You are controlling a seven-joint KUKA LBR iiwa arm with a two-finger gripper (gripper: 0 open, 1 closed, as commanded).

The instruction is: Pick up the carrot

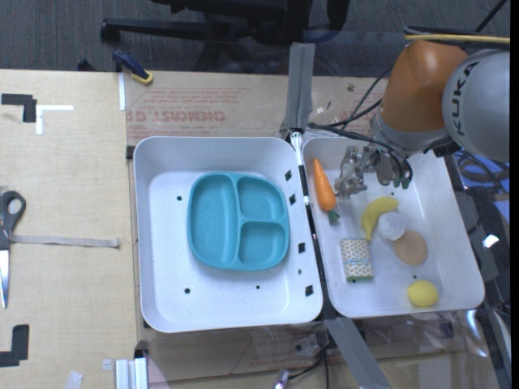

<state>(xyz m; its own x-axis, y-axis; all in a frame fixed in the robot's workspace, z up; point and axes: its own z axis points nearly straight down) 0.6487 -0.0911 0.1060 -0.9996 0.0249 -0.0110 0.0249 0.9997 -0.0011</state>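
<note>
The carrot (323,186) is orange with a small green stub at its near end. It lies lengthwise along the left wall of the right bin (454,241). My gripper (350,183) hangs just to the right of the carrot, close beside it. Its metal fingers (345,177) point down into the bin and nothing shows between them. The arm's orange band and grey wrist rise behind it at the upper right.
In the right bin lie a banana (375,213), a white round piece (392,227), a tan oval (411,248), a lemon (422,293) and a patterned sponge block (356,258). The left bin (162,290) holds a teal divided plate (239,221). Scissors (6,233) lie at far left.
</note>
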